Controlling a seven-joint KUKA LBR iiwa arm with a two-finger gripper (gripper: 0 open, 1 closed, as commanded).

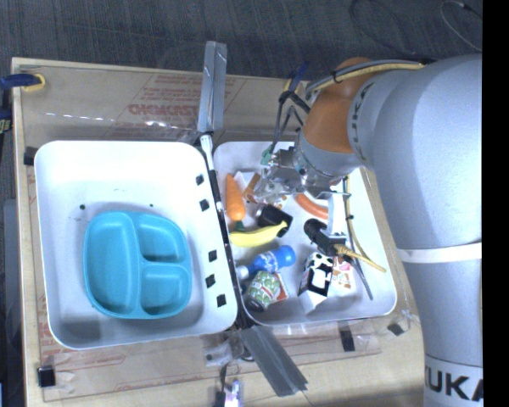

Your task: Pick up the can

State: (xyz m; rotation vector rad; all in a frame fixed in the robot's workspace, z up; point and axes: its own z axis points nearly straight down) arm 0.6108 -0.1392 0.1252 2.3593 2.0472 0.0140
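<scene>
**Approach to the can not yet completed**

The can (265, 288) was seen lying in the right bin (375, 227), close to that bin's near edge and just beside the divider between the two bins. A blue bottle (276, 259) lay touching it on the far side, and beyond the bottle, farther from the can, a banana (259, 236) and a carrot (235, 197) were found. A small black-and-white carton (319, 276) stood near the can, on the side away from the divider.

The tool (276, 179) was positioned over the far part of the same bin, well apart from the can and nearer the carrot. Whether its fingers were apart or together could not be told, as they were blurred and mixed with the clutter below. Nothing was seen held.

The step in hand was judged to be the reach, with no grasp yet made. For the next move, the tool would need to be carried across the banana and bottle toward the can, then lowered in the tight space between the divider and the carton.
</scene>
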